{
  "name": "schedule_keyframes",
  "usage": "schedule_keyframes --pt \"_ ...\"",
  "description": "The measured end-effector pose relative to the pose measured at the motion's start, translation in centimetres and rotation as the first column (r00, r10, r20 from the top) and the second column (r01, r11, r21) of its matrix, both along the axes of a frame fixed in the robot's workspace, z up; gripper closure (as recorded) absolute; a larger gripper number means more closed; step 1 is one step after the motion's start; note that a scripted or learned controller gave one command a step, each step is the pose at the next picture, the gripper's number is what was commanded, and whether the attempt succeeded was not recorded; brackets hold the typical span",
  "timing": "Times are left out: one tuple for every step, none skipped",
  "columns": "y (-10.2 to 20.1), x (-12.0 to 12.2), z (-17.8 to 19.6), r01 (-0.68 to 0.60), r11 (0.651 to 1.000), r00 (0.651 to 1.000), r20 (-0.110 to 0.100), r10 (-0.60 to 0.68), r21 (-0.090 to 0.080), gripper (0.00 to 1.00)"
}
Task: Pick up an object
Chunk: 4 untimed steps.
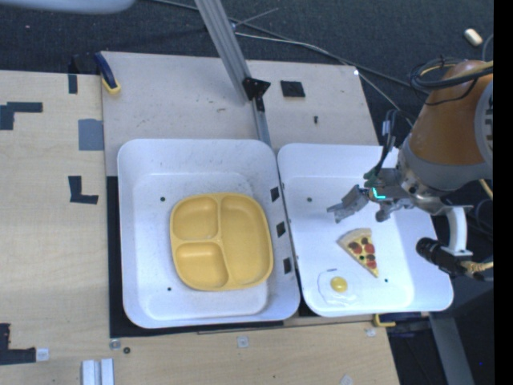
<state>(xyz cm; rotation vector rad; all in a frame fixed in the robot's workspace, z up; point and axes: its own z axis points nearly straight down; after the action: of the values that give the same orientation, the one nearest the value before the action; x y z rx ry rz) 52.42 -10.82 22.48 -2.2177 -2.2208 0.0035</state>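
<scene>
Just below the fingers [365,207] lies the pizza slice [362,251], untouched.

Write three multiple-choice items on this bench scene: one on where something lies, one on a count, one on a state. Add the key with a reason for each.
1. Where does the yellow tray lie?
A. In the left bin
B. In the right bin
C. On the bare bench outside both bins

2. How many compartments does the yellow tray have?
A. One
B. Three
C. Six

3. What is the state of the pizza slice?
A. Lifted between the fingers of the end effector
B. Lying on the floor of the right bin
C. Resting inside the yellow tray

Key:
1. A, the tray sits within the walls of the left bin.
2. B, its ridges mark two upper sections and one lower.
3. B, the slice lies flat in the right bin near the fried egg, below the end effector.
</scene>
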Motion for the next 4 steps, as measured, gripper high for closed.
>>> schedule_keyframes --pt "0.0 0.0 0.0 0.000 1.000 1.000 0.001 0.000 0.000 0.00" --pt "0.2 0.9 -5.7 0.000 1.000 1.000 -0.003 0.000 0.000 0.00" --pt "-0.4 0.5 -10.3 0.001 1.000 1.000 -0.003 -0.001 -0.001 0.00" --pt "-0.7 0.8 -13.7 0.003 1.000 1.000 0.011 -0.003 -0.008 0.00"
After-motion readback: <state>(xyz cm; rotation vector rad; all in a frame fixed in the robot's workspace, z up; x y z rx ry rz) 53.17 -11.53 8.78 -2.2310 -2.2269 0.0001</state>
